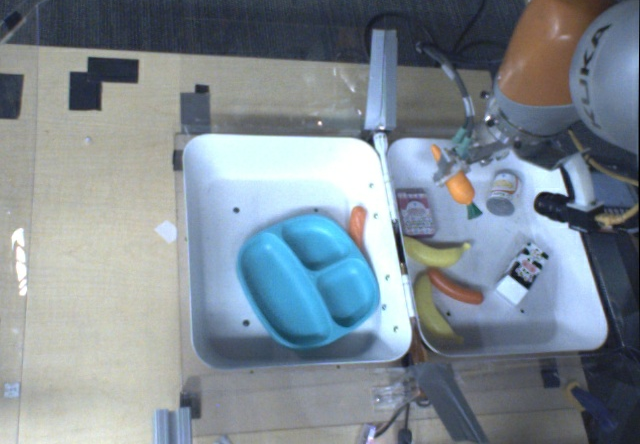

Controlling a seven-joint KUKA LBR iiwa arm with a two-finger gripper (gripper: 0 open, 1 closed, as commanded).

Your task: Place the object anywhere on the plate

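Gripper [458, 170] low in the right bin, plate [308, 279] off in the left one

Small orange carrot [460, 189] looks pinched between the nearly closed fingers, green end trailing toward the can [501, 192]; the blue plate lies left and nearer the camera, across the divider.

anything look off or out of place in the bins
One thing: an orange sausage-shaped piece lies in the left bin just off the blue plate, beside its upper right rim and against the divider, not on it. The other items are scattered loosely in the right bin.
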